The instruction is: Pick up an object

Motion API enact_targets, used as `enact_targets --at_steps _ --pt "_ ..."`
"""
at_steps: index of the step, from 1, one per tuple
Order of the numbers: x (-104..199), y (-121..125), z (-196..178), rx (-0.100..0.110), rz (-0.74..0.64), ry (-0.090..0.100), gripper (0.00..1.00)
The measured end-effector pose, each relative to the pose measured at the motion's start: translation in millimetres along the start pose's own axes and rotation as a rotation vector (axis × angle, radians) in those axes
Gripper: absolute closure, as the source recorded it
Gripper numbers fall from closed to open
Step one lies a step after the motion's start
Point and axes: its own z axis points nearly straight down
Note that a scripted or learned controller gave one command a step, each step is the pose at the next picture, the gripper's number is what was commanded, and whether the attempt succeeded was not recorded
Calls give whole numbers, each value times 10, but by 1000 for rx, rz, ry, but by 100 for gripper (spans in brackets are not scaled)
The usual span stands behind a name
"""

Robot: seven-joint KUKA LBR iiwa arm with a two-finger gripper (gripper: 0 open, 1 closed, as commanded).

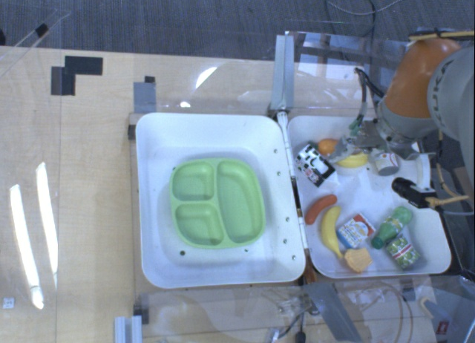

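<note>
my pincer [358, 143] hangs just above the small yellow plastic banana [352, 161]; open or closed, i cannot tell. i should drop straight down.

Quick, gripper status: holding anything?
Gripper: low over the right bin, by the small yellow banana. Grip state cannot be told.
</note>
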Motion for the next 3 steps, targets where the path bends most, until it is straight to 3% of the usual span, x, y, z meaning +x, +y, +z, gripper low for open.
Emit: enact_targets --at_steps 1,2,3 --pt "-129 255 148 17 37 1 0" --pt "-71 319 159 31 17 -10 0" --pt "-25 287 141 44 196 -5 0"
